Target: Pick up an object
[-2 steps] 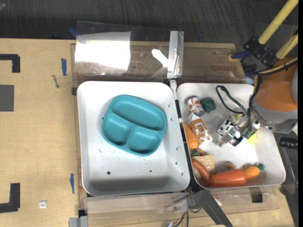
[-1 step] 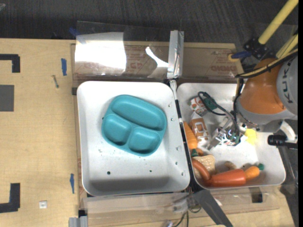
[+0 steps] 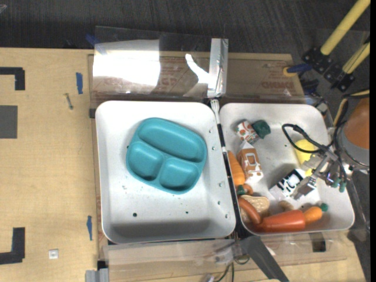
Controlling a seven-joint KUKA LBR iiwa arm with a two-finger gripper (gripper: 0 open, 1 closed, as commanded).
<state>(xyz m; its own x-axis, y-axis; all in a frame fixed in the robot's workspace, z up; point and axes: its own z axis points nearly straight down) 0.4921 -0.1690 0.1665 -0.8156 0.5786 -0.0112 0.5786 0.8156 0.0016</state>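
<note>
Fingers of the gripper (image 3: 305, 188) are down low in the right bin (image 3: 276, 111), and whether they're parted or pinched I cannot tell from up here. Metal tips sit right against a small black-and-white block (image 3: 289, 183), but nothing is clearly caught between them.

Starting at the near wall: one long, glossy orange-red carrot shape (image 3: 283, 220) lies flat along the rim, with a rounded tan bun-like piece (image 3: 254, 204) touching its left end. Further back, a second, smaller orange carrot (image 3: 235, 168) hugs the left wall, just beside one white-and-orange carton (image 3: 251, 162). Over on the right there's one smooth yellow piece (image 3: 304, 150), crossed by a thin black cable (image 3: 296, 133) looping over it. At the far end is one little white, orange and green toy (image 3: 251, 129).

Left bin (image 3: 111, 157): a single matte teal tray (image 3: 166, 154), rounded, with three compartments, sitting in the middle.

Beyond both bins, a clear plastic sheet (image 3: 153, 69) glares over brown cardboard, and two yellow poles (image 3: 352, 16) slant across the far right corner.
</note>
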